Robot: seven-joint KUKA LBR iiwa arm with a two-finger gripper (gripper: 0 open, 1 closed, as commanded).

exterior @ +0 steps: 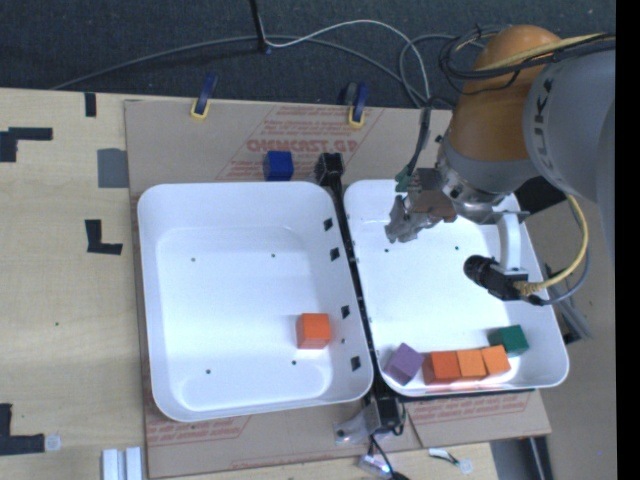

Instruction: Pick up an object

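Two white bins sit side by side on your counter, and nothing is lifted yet, so the whole pick is still ahead of you. Your gripper hangs over the upper part of the right bin, above bare white floor; it's small and dark from this angle, so I cannot tell whether the fingers stand wide or narrow, though nothing shows between them. The candidates cluster along that bin's near wall: a purple block, two orange blocks touching, a lighter orange block and a green block toward the corner. They're packed tight against the rim, so expect little room beside them. The lone orange cube in the left bin has open floor all around, likely your easier target.
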